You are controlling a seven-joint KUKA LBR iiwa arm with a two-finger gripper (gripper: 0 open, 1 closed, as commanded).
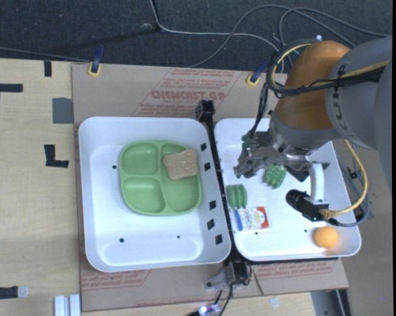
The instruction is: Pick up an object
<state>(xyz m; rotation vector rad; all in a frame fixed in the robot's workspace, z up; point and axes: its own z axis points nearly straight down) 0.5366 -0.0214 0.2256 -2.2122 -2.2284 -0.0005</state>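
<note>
Nothing lifted yet: dark two-finger gripper (pixel 249 164) is hovering low in the right white bin (pixel 284 245). Can't tell jaw state. Ridged green plastic piece (pixel 275 175) is lying just beside it, another green ridged piece (pixel 236 195) just below.

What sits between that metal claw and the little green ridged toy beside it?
Nothing visible. The end effector hangs low in the right bin, and the green ridged toy lies just to its right with bare white floor around it.
</note>
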